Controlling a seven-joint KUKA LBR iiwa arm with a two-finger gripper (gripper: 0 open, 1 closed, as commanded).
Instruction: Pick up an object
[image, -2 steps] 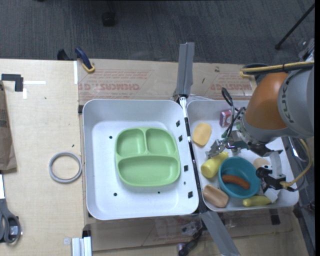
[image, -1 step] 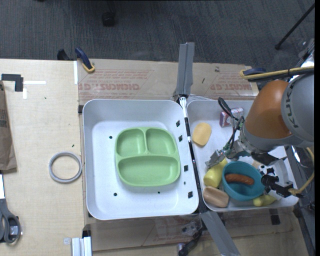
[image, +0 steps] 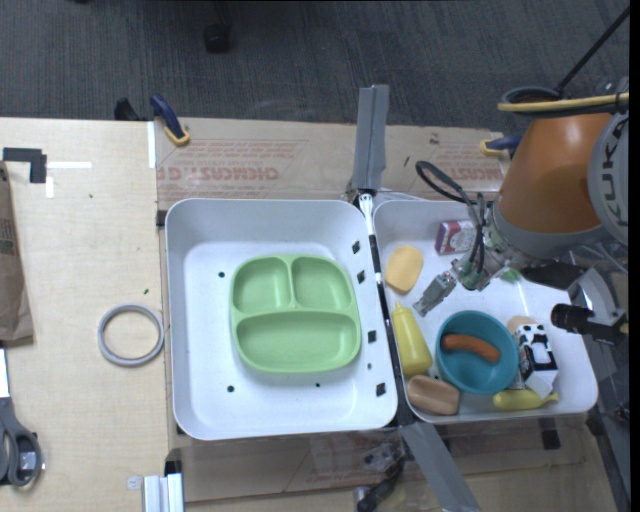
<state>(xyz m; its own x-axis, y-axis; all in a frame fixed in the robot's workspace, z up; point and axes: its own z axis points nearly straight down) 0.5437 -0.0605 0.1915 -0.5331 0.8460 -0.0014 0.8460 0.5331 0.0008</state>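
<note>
My gripper (image: 436, 294) hangs over the middle of the right bin (image: 580, 300), reaching in from the arm's orange band (image: 550, 170) at the upper right. It is just right of a pale yellow slice (image: 404, 268) and above a yellow bottle (image: 410, 338). Nothing is visibly held in it. A blue bowl (image: 480, 366) holding a sausage (image: 470, 345) sits just below and to the right of it. A brown bread roll (image: 433, 395), a banana (image: 520, 400), a red-and-white can (image: 455, 237) and a black-and-white item (image: 538, 350) also lie in this bin.
The left bin (image: 190, 300) holds a green divided plate (image: 295, 313). On the bench to the left lie a grey ring (image: 131, 333), a brown bag edge (image: 12, 260) and scissors (image: 18, 450). A grey post (image: 370, 135) stands behind the bins' shared wall.
</note>
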